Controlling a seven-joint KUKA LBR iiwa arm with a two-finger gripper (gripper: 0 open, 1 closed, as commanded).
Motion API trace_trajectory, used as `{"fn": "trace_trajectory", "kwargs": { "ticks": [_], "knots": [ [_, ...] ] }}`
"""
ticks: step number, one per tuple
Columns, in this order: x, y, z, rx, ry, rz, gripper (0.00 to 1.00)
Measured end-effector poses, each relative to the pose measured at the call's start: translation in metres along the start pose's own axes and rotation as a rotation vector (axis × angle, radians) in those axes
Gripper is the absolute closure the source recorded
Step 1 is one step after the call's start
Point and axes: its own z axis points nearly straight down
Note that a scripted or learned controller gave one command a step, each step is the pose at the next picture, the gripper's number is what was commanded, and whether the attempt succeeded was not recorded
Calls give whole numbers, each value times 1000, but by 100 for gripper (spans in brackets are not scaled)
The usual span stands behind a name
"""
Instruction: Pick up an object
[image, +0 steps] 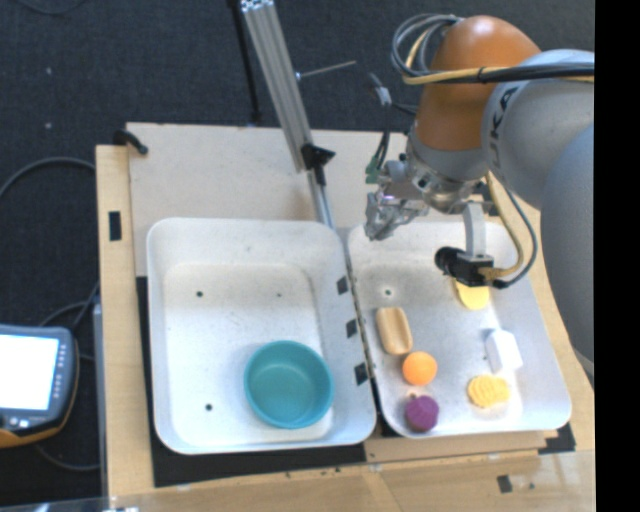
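Observation:
My gripper (380, 222) hangs over the far left corner of the right bin (440, 262), pointing down, with nothing visible between its fingers. Several small objects lie in the near half of that bin. A tan bread-like block (393, 329) lies closest to the gripper, by the bin's left wall. An orange ball (419, 368) and a purple ball (421, 411) sit in front of it. A yellow ridged piece (488, 391), a white block (502, 350) and a yellow item (473, 294) lie toward the right side.
A teal bowl (288, 383) sits in the near part of the left bin (200, 300). A slanted metal pole (290, 110) rises behind the bins. A handheld screen (30, 378) lies off the bench at left.

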Motion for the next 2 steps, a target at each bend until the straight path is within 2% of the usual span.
{"fn": "trace_trajectory", "kwargs": {
  "ticks": [1, 2],
  "knots": [
    [41, -19, 4, -1, 0, 0, 100],
    [98, -30, -4, -2, 2, -2, 100]
  ]
}}
